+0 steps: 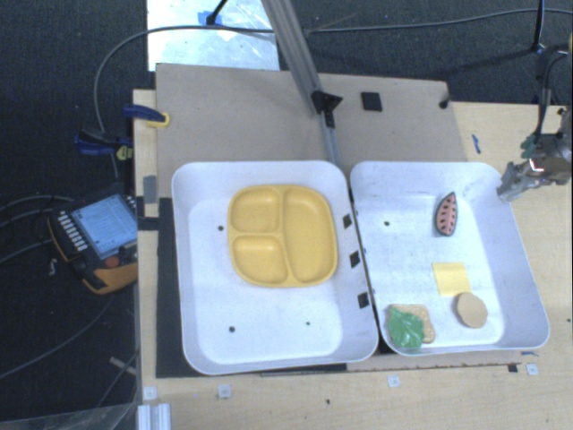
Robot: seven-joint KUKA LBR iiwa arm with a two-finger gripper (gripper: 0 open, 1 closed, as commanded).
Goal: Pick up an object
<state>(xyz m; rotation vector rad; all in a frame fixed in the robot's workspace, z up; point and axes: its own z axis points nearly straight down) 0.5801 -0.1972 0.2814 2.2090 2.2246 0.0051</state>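
Observation:
The right bin (pixel 421 195) holds a watermelon slice (pixel 446 214) near its back, a yellow square of cheese (pixel 450 278) below that, a round tan cookie (pixel 470 311) at the front right, and a toast with green lettuce (pixel 409 326) at the front left. My gripper (pixel 526 176) hangs at the view's right edge, over the right bin's far right rim, apart from every item. Nothing shows between its fingers.
The left bin (pixel 206 312) carries a yellow three-compartment plate (pixel 282 236). A grey pole (pixel 295 47) slants down from the top to the gap between the bins. A handheld pendant (pixel 94 236) and cables lie on the floor at left.

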